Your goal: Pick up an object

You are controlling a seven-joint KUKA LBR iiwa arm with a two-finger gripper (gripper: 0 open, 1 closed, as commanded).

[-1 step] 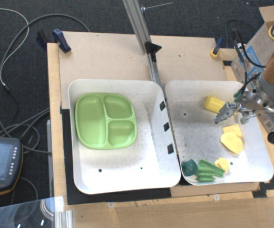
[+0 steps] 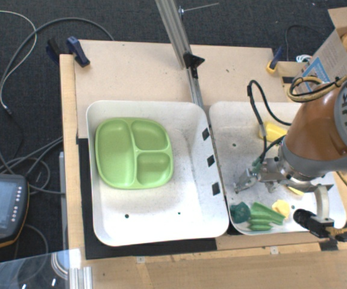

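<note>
My gripper [image 2: 249,177] hangs low over the middle of the right bin [image 2: 234,138], at the end of the grey and orange arm [image 2: 318,137]. Just below it, in the bin's front corner, lie a dark green round piece [image 2: 240,212], a light green pod-shaped toy [image 2: 264,215] and a small yellow piece [image 2: 281,208]. The gripper is above and a little apart from them, with nothing seen in its grasp. Another yellow object [image 2: 275,131] lies further back, partly hidden by the arm.
The left bin [image 2: 161,221] holds a green divided plate [image 2: 134,153] at its back left. A metal pole [image 2: 179,29] slants over the bench between the bins. Cables, a cardboard box [image 2: 345,35] and a pendant [image 2: 2,206] lie off the bench.
</note>
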